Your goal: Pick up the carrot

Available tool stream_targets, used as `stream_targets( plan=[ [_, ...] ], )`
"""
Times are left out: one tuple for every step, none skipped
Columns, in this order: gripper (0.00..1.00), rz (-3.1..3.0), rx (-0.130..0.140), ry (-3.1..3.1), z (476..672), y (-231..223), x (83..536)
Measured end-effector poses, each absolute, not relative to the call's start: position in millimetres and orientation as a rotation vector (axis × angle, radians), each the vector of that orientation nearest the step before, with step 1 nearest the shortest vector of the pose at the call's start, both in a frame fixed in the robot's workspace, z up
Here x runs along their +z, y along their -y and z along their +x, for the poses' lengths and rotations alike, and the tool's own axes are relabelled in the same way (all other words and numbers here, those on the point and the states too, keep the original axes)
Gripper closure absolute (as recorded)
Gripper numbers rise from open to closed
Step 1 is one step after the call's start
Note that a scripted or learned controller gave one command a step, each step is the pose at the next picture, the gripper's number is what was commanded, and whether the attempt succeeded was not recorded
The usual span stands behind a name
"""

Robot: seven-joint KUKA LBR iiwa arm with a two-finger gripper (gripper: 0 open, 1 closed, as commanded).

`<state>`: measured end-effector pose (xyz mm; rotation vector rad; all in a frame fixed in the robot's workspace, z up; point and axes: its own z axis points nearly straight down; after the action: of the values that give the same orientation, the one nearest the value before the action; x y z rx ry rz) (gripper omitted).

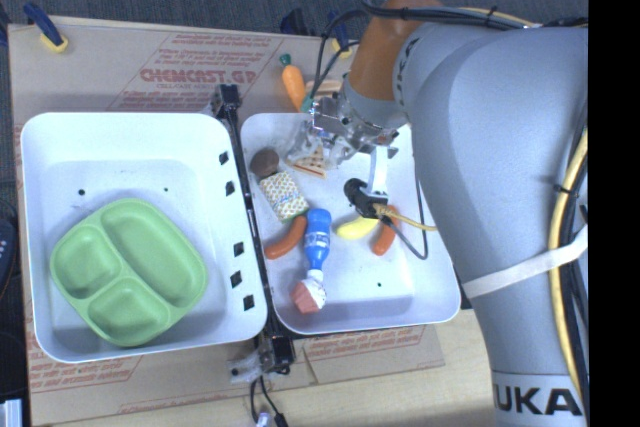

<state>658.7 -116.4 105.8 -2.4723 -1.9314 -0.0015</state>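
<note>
The carrot (293, 86), orange with a small green top, lies on the cardboard just past the far rim of the right bin (435, 300), outside it. My gripper (325, 133) hangs over the far left part of that bin, a little to the right of the carrot and nearer the camera. It is above a flat tan wedge-shaped item (306, 161). The wrist and orange band (385, 55) hide much of the gripper.
The right bin holds a brown round item (264, 161), a patterned box (283, 195), a sausage (285, 237), a blue bottle (317, 240), a yellow piece (355, 229) and other items. A green divided plate (128, 270) lies in the left bin (60, 140).
</note>
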Motion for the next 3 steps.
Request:
stream_targets(
  plan=[
    [1.00, -2.774, 0.005, 1.467, 635.5, 36, 192],
    [1.00, -2.931, 0.004, 1.121, 634.5, 46, 314],
    [1.00, -2.999, 0.011, 0.921, 589.7, -28, 229]
  ],
)
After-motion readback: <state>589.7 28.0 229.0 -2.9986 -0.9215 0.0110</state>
